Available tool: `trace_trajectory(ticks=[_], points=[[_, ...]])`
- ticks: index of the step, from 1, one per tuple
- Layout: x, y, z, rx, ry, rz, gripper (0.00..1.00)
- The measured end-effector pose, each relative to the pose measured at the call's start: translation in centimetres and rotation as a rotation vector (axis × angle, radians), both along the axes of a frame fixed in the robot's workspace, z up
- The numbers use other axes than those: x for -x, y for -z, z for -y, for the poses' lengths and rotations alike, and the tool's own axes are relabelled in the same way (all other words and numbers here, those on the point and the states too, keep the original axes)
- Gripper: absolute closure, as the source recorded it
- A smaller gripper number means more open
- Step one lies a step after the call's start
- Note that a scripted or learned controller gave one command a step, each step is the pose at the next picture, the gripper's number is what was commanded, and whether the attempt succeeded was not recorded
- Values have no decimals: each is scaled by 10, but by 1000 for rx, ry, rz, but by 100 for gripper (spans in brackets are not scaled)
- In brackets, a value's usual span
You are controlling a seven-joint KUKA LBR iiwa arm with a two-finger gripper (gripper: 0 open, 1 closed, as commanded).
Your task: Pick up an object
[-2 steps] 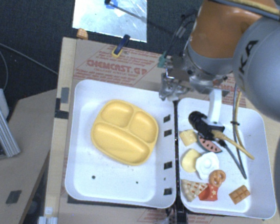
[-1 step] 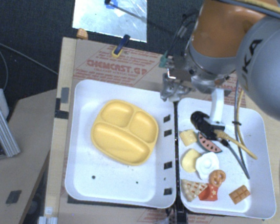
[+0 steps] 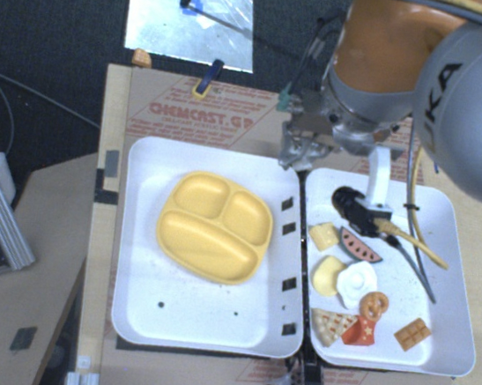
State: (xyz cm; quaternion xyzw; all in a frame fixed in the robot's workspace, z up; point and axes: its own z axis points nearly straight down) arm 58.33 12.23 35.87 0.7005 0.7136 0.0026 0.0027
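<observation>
Toy food pieces [image 3: 356,283]: I see them clustered in the left half of the right bin [image 3: 452,288], all lying flat on its floor; none is lifted
Cluster, far end: a pale cheese wedge [image 3: 324,236] near the bin's left wall; a watermelon slice [image 3: 361,247] just beside it
Cluster, middle: a fried egg [image 3: 354,286] touching a yellow lump [image 3: 327,276] on its left; a pretzel [image 3: 374,304] at the egg's near-right edge
Cluster, near end: a pizza slice [image 3: 330,323] against a red piece [image 3: 362,334]; a brown waffle square [image 3: 413,332] sits apart to the right
Gripper [image 3: 300,155]: it hangs over the far rim where the two bins meet, well apart from the food; whether it is spread or closed I cannot tell from here (the wrist blocks my view); nothing visible in its grasp
Left bin [image 3: 188,318]: holds a yellow divided plate [image 3: 216,226], lying flat and slightly turned
Under the bins: a cardboard sheet [image 3: 190,113] with red print
</observation>
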Motion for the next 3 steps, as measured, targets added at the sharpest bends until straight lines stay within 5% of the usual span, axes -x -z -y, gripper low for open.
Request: trace_trajectory(ticks=[1, 2, 3], points=[[-1, -11, 0, 1, -6, 2, 100], [-22, 89, 49, 3, 22, -14, 100], [28, 128, 59, 0, 19, -13, 100]])
